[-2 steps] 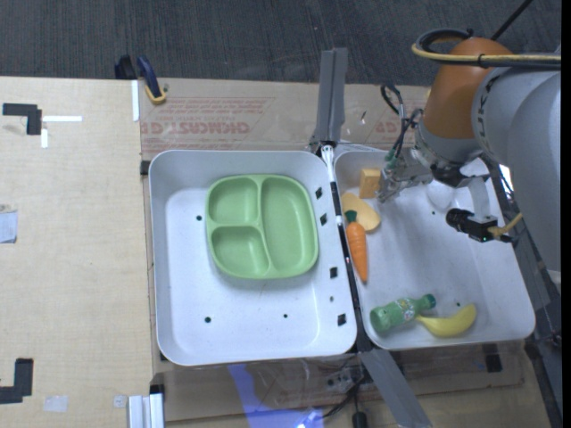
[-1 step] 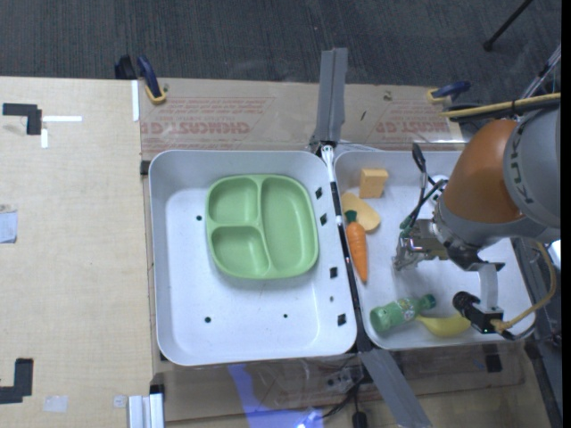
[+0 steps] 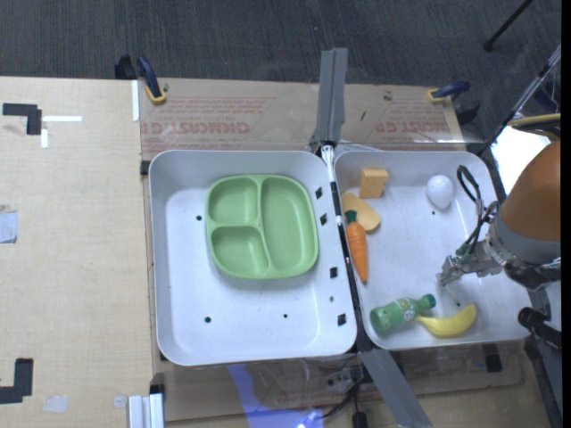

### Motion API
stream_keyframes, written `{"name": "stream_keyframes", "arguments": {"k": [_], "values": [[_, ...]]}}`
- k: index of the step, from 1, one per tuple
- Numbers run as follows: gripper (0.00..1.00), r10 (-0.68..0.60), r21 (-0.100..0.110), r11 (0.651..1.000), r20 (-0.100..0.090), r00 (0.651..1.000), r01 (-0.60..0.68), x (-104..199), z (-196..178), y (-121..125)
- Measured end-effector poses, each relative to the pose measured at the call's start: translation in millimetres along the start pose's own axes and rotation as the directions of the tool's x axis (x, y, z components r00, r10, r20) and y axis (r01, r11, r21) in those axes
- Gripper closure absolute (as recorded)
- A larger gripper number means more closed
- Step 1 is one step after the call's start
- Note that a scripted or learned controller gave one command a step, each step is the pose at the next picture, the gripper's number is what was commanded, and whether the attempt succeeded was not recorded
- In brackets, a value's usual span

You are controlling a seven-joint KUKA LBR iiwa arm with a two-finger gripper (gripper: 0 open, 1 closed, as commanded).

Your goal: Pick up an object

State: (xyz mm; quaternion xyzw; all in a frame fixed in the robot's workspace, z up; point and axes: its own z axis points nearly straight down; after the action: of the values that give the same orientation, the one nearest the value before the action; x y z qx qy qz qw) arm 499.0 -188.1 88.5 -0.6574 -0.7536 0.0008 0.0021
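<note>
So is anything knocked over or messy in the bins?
The green bottle lies on its side in the right bin, next to the banana. Otherwise nothing looks spilled or broken; the green plate sits flat in the left bin.

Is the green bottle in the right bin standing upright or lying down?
Lying down. The green bottle rests on its side on the right bin floor, beside the banana.

- A robotics lab: two white bins (image 3: pixel 169 266) clamped to a cardboard-covered bench (image 3: pixel 71 266).
- Grey robot arm (image 3: pixel 535 212), toy food, dark carpet (image 3: pixel 223 16).
</note>
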Motion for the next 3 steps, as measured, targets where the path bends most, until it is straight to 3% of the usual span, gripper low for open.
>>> {"name": "stream_keyframes", "arguments": {"k": [1,2,3], "values": [[1.00,0.218,0.002,0.976,0.000,0.976,-0.218,74.2,0.5,-4.4],[1.00,0.562,0.001,0.827,0.001,0.827,-0.562,54.5,0.6,-14.7],[1.00,0.849,0.000,0.529,0.005,0.529,-0.849,98.0,-99.4,-8.2]]}}
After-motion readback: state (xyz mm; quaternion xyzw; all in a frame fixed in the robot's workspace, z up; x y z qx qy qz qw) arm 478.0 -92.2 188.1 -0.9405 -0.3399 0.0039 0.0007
